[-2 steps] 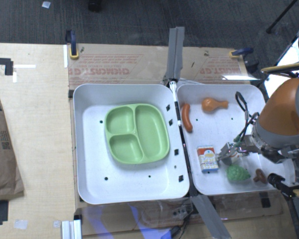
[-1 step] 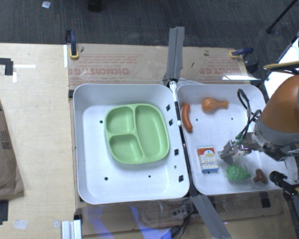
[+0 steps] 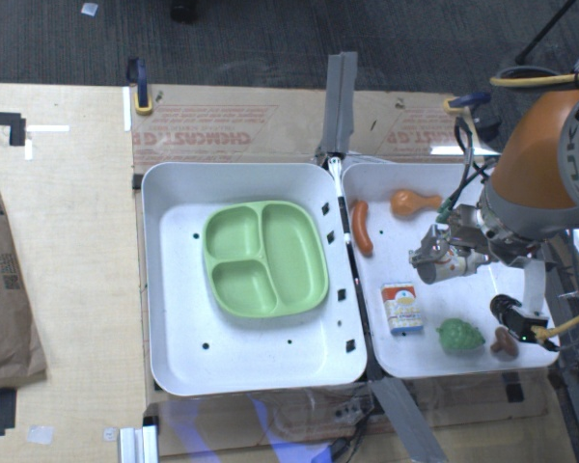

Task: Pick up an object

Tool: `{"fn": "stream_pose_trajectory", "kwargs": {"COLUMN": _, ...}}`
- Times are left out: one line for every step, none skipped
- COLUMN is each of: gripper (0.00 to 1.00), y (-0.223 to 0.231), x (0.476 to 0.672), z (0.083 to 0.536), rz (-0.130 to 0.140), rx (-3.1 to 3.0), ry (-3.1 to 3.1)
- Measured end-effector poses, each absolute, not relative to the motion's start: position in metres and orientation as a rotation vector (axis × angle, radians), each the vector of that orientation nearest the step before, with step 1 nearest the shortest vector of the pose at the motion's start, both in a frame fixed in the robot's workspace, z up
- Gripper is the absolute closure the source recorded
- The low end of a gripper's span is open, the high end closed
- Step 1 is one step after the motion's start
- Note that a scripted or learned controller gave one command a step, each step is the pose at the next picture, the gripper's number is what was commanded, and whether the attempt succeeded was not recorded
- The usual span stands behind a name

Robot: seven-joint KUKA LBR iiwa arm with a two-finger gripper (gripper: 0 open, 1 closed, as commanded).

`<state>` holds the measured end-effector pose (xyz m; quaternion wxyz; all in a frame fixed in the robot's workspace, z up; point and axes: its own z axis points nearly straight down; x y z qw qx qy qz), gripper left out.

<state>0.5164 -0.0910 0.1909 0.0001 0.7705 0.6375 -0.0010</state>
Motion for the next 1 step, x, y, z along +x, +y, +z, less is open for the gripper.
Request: {"fn": "stream_pose_trajectory", "kwargs": {"gripper": 1.00, "y": -0.0556, "x": 0.5114, "z": 0.1902, "rz": -0.006, "rx": 2.491, "ry": 1.918}}
